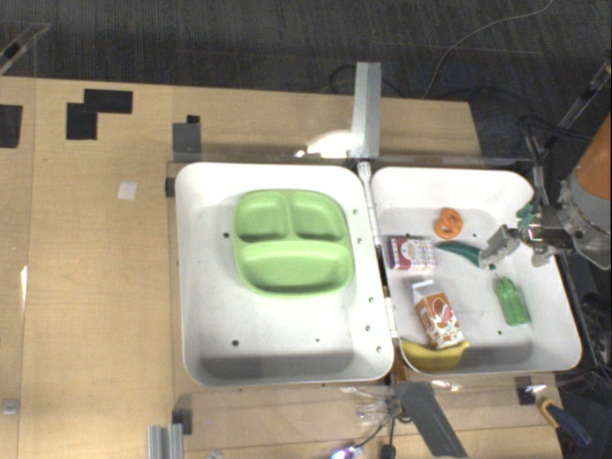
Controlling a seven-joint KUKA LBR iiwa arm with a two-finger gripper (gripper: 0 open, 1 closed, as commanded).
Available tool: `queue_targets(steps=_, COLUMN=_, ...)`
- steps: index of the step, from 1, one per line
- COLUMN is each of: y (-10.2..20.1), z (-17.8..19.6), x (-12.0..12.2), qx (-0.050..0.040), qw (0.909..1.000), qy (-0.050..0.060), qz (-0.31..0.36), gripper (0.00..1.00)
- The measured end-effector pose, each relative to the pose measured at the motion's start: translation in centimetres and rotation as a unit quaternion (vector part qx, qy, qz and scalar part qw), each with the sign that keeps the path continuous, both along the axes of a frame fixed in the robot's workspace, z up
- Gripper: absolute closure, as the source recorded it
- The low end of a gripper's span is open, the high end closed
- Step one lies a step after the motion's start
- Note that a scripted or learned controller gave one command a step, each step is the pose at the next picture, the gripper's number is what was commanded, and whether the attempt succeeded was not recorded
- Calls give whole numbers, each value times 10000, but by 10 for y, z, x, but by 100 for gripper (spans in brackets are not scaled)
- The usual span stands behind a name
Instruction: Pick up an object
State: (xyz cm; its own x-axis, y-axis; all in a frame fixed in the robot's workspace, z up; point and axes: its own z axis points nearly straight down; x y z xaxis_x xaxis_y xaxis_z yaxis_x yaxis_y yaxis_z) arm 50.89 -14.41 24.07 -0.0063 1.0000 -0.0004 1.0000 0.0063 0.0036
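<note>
My gripper point(519, 249) hangs over the right side of the right bin point(478, 182), open, with nothing between its fingers. Just below it lies a small green bottle point(512, 301). A teal curved object point(463, 251) rests to the left of the fingers. Farther left are an orange round item point(448, 223), a small pink and white carton point(411, 253), and an orange and white carton point(437, 317). A banana point(435, 354) lies against the bin's front wall.
The left bin point(206, 285) holds a green divided plate point(292, 240). A metal post point(367, 113) stands behind the seam between the bins. Cables run at the far right beside the arm.
</note>
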Motion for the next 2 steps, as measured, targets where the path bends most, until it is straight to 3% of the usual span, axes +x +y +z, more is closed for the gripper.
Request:
queue_targets(steps=1, y=8, z=-32, x=11, qx=-3, qw=9952, qy=-3, qz=976, gripper=0)
queue_targets(steps=2, y=35, z=-118, x=-5, qx=-64, qw=9796, qy=-165, qz=2001, gripper=0)
